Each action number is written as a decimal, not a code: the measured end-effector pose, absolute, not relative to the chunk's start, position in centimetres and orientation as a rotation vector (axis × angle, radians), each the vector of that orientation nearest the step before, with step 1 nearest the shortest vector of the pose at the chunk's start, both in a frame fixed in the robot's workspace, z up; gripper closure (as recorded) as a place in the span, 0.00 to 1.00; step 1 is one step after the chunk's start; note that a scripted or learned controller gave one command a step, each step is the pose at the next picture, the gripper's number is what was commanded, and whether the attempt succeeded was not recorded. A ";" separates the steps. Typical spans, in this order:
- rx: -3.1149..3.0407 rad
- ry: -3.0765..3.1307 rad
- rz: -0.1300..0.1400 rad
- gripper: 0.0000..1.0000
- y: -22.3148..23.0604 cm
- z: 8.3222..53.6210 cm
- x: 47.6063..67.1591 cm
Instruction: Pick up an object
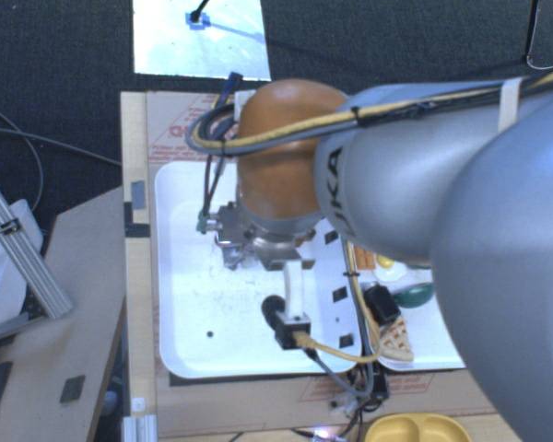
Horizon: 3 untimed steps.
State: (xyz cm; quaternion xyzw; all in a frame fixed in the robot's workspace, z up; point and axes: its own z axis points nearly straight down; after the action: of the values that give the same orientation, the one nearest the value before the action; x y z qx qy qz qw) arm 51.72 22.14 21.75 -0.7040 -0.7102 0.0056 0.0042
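**Over the left bin, a pick not yet begun**

Beneath the gripper (pixel 242 247) and to its left, the left bin (pixel 180 247) shows white floor with a few dark specks. I cannot tell whether the gripper is open or closed. To its right, in the right bin (pixel 433 362), lie a yellow-white piece (pixel 388 267), a green piece (pixel 417 294) and an orange wedge (pixel 396 341). The approach seems to be in hand. The next move likely means shifting right over one piece, then descending.
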 end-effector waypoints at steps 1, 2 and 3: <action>-2.217 -2.221 0.011 1.00 23.5 8.0 51.9; -2.217 -2.228 -0.017 1.00 23.6 22.7 48.7; -2.221 -2.220 0.009 1.00 23.2 9.1 54.0</action>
State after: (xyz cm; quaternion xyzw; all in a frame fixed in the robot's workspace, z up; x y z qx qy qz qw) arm 53.99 23.25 9.09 -0.7073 -0.7069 0.0029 0.0006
